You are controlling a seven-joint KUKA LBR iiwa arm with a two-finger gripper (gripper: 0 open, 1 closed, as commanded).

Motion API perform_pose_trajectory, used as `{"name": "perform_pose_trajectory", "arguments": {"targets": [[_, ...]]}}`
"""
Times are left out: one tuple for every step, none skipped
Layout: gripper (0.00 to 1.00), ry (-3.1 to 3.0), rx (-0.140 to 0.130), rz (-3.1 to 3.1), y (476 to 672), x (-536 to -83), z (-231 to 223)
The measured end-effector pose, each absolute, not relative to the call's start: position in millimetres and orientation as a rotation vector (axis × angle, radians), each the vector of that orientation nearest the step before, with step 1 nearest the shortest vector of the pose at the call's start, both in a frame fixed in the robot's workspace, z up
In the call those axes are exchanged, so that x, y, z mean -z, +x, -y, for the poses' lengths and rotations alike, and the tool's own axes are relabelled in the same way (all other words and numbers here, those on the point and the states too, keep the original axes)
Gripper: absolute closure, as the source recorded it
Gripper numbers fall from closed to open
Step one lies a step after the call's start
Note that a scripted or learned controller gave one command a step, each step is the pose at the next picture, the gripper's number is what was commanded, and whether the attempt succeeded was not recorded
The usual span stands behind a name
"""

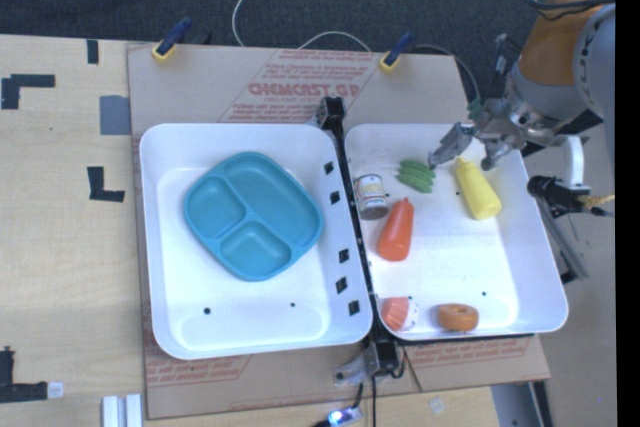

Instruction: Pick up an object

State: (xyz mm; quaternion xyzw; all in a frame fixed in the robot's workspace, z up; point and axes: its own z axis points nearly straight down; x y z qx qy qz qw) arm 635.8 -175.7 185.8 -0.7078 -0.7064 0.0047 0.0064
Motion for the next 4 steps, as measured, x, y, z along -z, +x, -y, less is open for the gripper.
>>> {"name": "perform_pose_trajectory", "arguments": {"targets": [[0.0, -2.219, -0.002, 2.222, 639.2, -194.7, 175.4], [0.0, -2.217, -0.006, 2.221, 646.6, -140.9, 180.5], [0.0, -2.216, -0.006, 2.221, 645.4, -86.8, 179.3], [1.0, -2.211, -0.01, 2.222, 645.4, -99.5, 178.8]]}}
